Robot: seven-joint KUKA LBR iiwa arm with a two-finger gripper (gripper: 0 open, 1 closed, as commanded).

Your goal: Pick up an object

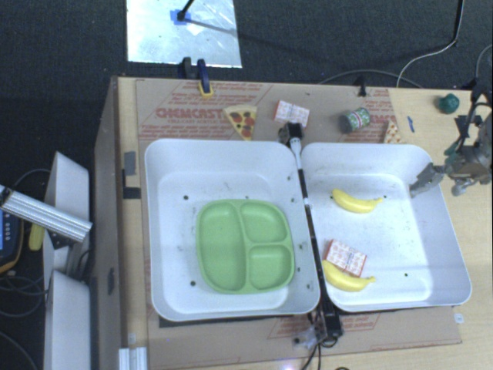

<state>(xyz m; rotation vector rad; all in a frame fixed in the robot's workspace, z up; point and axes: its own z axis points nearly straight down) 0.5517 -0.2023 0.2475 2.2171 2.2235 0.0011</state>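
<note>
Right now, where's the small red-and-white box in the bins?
The red-and-white box lies in the right bin, near its front left corner, resting against the front banana; a second banana lies farther back.

Bright, even overhead light; slightly soft.

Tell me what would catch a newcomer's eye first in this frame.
The pale green divided plate in the left bin stands out most. In the right bin, two yellow bananas draw the eye: one near the bin's far side, another near the front, partly under a red-and-white packet.
</note>
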